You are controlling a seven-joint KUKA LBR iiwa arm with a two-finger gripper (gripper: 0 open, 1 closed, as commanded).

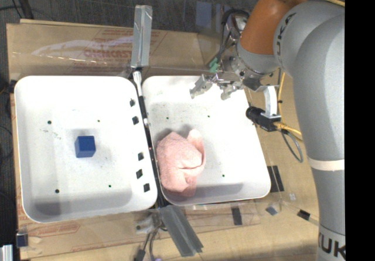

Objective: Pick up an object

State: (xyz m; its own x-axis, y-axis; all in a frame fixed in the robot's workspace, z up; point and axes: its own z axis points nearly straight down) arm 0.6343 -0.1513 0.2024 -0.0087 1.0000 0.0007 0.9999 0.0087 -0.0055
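Currently: two white bins side by side. Left bin [35, 136] contains one blue cube [85, 145], near centre. Right bin [246, 148] contains one pink cloth [180, 161], bunched near front-left wall. Gripper [214, 88] over right bin's rear edge, fingers spread apart, nothing between them.

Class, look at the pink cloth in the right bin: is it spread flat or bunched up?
Bunched up. The pink cloth sits as a rumpled heap with folds, against the right bin's left wall.
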